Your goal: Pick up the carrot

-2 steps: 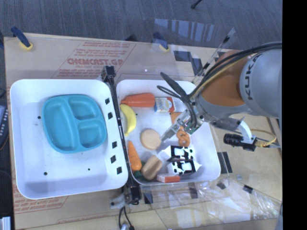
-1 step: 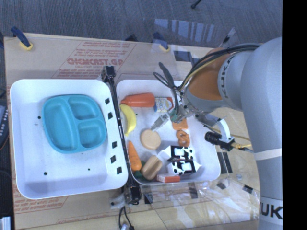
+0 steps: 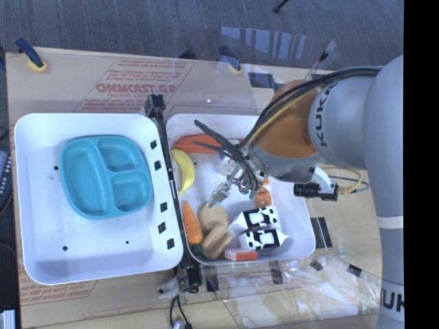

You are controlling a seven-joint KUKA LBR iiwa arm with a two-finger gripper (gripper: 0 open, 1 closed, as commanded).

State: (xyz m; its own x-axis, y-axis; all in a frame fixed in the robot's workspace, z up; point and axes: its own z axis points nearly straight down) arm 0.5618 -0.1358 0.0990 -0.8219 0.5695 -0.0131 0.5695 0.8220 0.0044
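A cardboard-covered table point(image 3: 137, 81) carries two white bins side by side. The grey arm point(image 3: 357, 115) reaches over the right bin point(image 3: 302, 235), its gripper point(image 3: 230, 184) hanging low among the toy food; whether it is open or closed I cannot tell. The carrot point(image 3: 193, 223) lies just left of and below the gripper, against the bin's left wall, beside a beige bread piece point(image 3: 214, 230). A yellow banana point(image 3: 184, 170) sits left of the gripper. Further left, the other bin point(image 3: 27, 184) holds a blue divided plate point(image 3: 106, 177).

Gripper point(image 3: 221, 196) low, slanted left, arm bent
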